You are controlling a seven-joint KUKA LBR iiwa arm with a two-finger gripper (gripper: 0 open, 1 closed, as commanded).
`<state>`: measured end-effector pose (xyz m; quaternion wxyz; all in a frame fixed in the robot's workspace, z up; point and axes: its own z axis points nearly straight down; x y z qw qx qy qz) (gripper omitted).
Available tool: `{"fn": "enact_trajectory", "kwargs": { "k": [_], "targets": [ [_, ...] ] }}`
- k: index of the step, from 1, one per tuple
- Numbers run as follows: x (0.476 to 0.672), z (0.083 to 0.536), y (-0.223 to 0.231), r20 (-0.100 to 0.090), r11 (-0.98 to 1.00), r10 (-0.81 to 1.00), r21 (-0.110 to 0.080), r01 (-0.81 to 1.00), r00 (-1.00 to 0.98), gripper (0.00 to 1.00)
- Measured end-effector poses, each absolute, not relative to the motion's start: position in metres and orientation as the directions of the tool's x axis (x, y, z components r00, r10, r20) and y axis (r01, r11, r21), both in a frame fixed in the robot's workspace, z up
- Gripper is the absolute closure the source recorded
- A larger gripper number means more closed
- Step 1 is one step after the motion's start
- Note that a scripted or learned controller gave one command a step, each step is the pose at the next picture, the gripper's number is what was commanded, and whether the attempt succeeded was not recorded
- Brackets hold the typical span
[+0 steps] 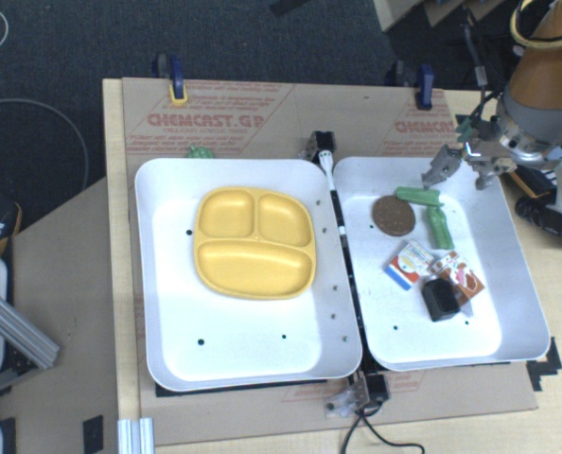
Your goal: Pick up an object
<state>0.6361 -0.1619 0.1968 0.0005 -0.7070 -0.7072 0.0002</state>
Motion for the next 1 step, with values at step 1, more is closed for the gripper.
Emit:
{"fn": "enact_trajectory", "kwargs": {
  "k": [1],
  "targets": [
    [0.6027, 0.2975, -0.0879, 0.001, 0.008, 1.000, 0.012, 1.000, -0.009, 0.00]
  ]
}}
